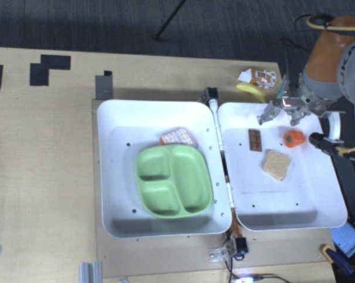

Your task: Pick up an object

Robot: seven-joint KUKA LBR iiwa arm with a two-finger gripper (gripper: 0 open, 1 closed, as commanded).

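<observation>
The right bin [319, 208] holds a small brown bar [255, 140], a tan slice of bread [276, 164] and a red-orange tomato-like piece [293, 138]. My gripper [282, 115] hovers over the bin's far edge, above and between the brown bar and the red piece. Its fingers are spread apart with nothing between them. The left bin [115, 158] holds a green divided plate [173, 180] and a red-and-white patterned packet [177, 137] tucked behind the plate.
A yellow banana-like item [251, 91] and a small printed pack [261, 76] lie on the bench just behind the right bin. A black clamp [210, 93] sits at the seam between the bins. Black markers [48, 67] lie on the far left.
</observation>
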